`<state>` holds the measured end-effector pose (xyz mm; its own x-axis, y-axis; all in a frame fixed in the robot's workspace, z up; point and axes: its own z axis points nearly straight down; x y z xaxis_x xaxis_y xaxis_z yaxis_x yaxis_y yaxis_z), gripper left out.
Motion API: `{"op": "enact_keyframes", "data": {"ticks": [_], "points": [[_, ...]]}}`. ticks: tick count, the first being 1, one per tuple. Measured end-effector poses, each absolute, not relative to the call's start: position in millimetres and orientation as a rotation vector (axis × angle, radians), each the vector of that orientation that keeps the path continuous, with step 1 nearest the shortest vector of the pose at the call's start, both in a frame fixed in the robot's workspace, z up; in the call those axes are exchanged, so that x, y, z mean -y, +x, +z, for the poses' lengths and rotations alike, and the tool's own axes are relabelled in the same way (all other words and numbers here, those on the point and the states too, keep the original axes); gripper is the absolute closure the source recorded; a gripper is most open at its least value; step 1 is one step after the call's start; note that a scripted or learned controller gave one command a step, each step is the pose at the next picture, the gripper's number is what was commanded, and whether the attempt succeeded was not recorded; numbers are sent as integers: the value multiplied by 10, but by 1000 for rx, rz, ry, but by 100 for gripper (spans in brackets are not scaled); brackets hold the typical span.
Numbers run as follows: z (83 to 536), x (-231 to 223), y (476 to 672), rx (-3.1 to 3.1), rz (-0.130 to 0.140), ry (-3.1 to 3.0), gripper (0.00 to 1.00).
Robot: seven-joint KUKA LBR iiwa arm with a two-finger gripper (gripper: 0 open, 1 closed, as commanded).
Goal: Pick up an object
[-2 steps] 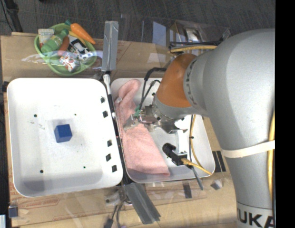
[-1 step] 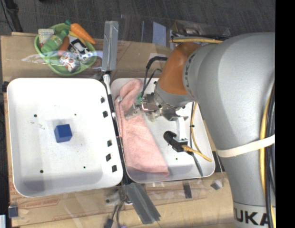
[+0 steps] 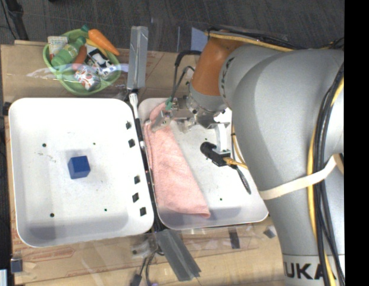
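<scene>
- Now over right bin (image 3: 250, 210), gripper (image 3: 166, 113) at pink cloth's (image 3: 175, 168) top end; finger state unclear.
- Best lowered straight, pinching a cloth fold, clear of bin wall.

cam: single fixed overhead, tilted down at a slant | covers: left bin (image 3: 30, 177) and right bin (image 3: 232, 201) side by side, bench edge, floor strip up top | range: mid, both bins whole | arm (image 3: 280, 100) enters from right, bulks large near lens
</scene>
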<state>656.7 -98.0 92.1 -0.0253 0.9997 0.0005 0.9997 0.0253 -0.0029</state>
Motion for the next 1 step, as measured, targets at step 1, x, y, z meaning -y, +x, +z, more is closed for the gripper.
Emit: {"op": "enact_keyframes", "data": {"ticks": [1], "points": [[921, 979, 6567, 2248, 3, -2191, 0]]}}
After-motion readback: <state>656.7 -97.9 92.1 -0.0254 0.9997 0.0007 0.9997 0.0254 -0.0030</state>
